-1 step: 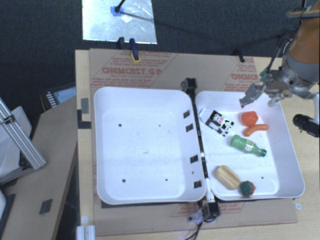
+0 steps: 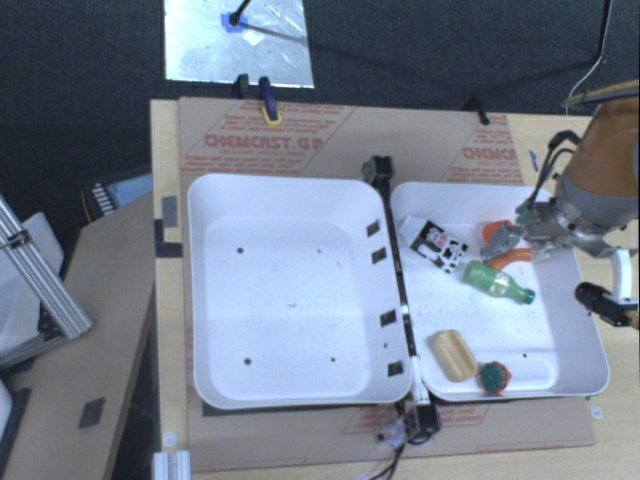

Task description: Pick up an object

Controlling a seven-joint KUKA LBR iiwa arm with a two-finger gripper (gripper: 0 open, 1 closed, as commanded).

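Right bin (image 2: 575,368) taken as landmark. Arm (image 2: 605,158) reaches over its right wall; gripper (image 2: 522,236) low at upper right, above an orange object (image 2: 497,232). Jaw state: cannot tell. Green bottle (image 2: 497,281) near centre, black-and-white box (image 2: 438,244) upper left, tan block (image 2: 453,354) lower left, small green-red object (image 2: 493,375) beside it.

green bottle (image 2: 497,282) | lying on side | right bin (image 2: 575,368)
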